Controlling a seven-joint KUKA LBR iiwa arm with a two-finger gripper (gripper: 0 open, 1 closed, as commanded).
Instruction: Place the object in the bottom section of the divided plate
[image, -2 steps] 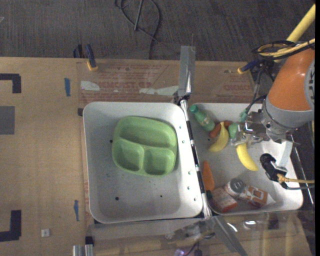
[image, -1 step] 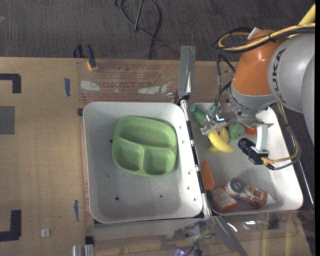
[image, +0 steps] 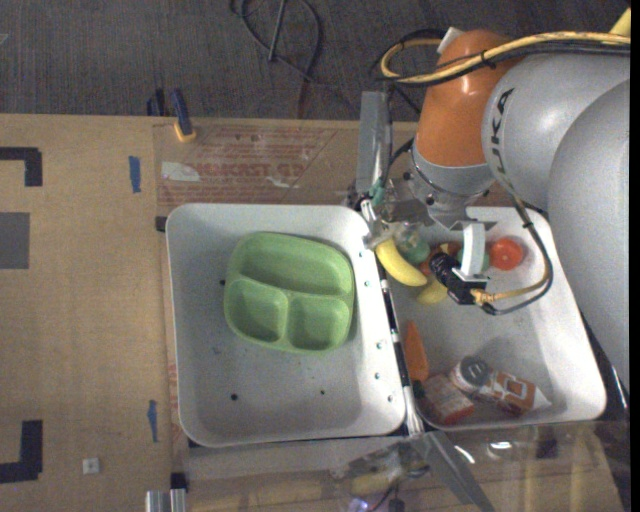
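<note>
A green divided plate (image: 290, 292) lies in the left white bin (image: 200, 380), with one wide section toward the top and two smaller ones below it; all three look bare. My gripper (image: 400, 228) hangs under the orange-banded wrist, low over the top left corner of the right bin (image: 560, 340). A yellow banana (image: 400, 265) lies just beneath it, touching or nearly touching it. A small greenish object (image: 411, 240) sits right at the gripper, partly hidden by it.
The right bin also holds a red tomato (image: 506, 253), a second yellow piece (image: 433, 293), an orange carrot (image: 415, 350) along the left wall, and a small carton (image: 503, 390) beside a round can (image: 468, 372). A cable (image: 520, 290) loops below the wrist.
</note>
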